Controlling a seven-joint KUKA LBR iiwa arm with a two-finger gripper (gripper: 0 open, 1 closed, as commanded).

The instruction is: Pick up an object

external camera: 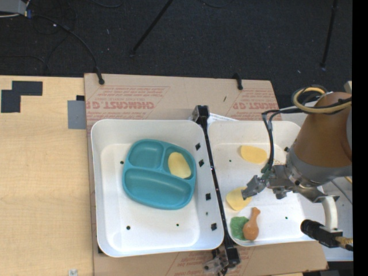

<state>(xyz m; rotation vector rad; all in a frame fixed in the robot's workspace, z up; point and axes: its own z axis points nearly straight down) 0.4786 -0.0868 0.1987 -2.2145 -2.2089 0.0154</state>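
Pincer low in right bin, over yellow piece

Pincer (253,188) sits low in the right bin (287,132), at the end of the arm (322,142) that comes in from 3 o'clock. Its dark fingers point toward 9 o'clock, and I cannot tell whether they are spread or closed, nor whether anything lies between them. Just at its 8 o'clock lies a flat yellow piece (236,200), touching or nearly touching the fingertips. At 12 o'clock of the pincer, near the bin's far wall, lies a yellow oval (253,153). At 6 o'clock, by the near wall, a drumstick (252,224) rests against a green item (237,226). A black divider (209,177) separates the two bins. In the left bin (109,154), at 9 o'clock and well apart, a teal tray (150,184) carries a yellow item (179,165) in its upper right compartment. Both bins stand on cardboard (144,96) on the worktop (40,183).
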